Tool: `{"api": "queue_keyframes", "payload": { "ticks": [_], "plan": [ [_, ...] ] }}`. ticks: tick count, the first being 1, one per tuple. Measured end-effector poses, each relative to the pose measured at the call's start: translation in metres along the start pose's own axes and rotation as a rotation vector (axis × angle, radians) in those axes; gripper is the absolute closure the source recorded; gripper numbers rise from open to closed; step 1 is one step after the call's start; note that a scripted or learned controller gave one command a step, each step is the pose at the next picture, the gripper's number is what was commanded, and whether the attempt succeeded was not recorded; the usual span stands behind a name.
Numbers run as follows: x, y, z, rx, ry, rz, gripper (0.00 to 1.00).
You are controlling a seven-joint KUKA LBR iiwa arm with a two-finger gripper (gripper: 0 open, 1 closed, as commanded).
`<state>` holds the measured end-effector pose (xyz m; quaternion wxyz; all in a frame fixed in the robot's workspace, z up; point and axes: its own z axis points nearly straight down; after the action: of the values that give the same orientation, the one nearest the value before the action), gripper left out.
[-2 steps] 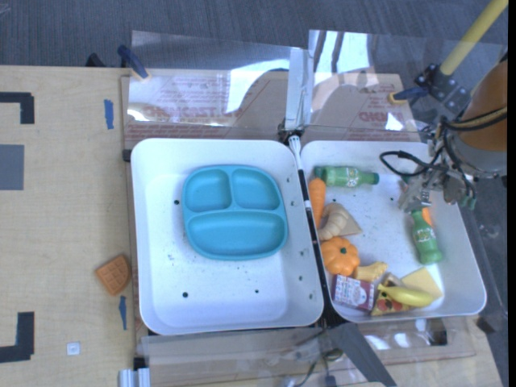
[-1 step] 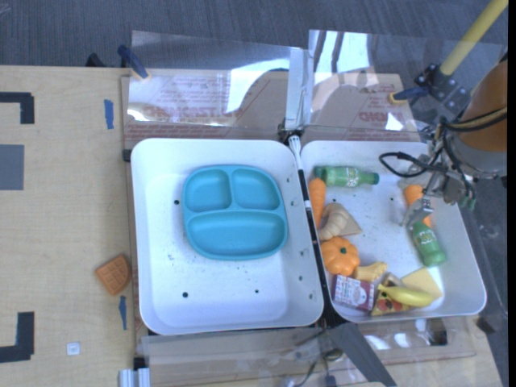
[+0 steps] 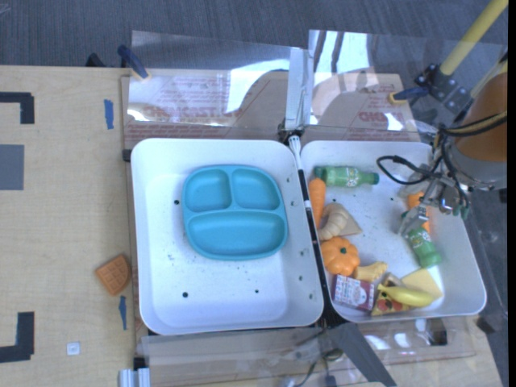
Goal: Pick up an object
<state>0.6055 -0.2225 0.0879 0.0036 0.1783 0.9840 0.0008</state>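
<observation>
In the right bin (image 3: 474,290) lie several toy foods. At the back is a green bottle (image 3: 347,176), with a carrot (image 3: 317,200) and a beige piece (image 3: 339,220) near the left wall. An orange pumpkin (image 3: 339,255), a red box (image 3: 353,292) and a banana (image 3: 407,295) lie toward the front. A second green bottle (image 3: 425,248) lies on the right side. My gripper (image 3: 421,214) hangs low over the right part of this bin, just behind that second bottle, beside a small orange item (image 3: 414,201). Cables and the wrist hide its tip.
The left bin (image 3: 161,301) holds a blue divided plate (image 3: 234,211). A brown waffle-like piece (image 3: 114,273) lies on the wooden bench left of the bins. Clear plastic sheets stand behind both bins. The arm's orange band (image 3: 488,127) is at the right edge.
</observation>
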Motion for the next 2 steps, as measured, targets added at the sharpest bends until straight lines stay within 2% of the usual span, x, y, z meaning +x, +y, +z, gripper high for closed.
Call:
{"api": "queue_keyframes", "payload": {
  "ticks": [1, 2],
  "plan": [
    [0.044, 0.014, -0.001, 0.001, -0.003, 0.08, 0.0],
    [0.05, -0.019, -0.001, 0.0, -0.002, -0.017, 0.0]
  ]
}}
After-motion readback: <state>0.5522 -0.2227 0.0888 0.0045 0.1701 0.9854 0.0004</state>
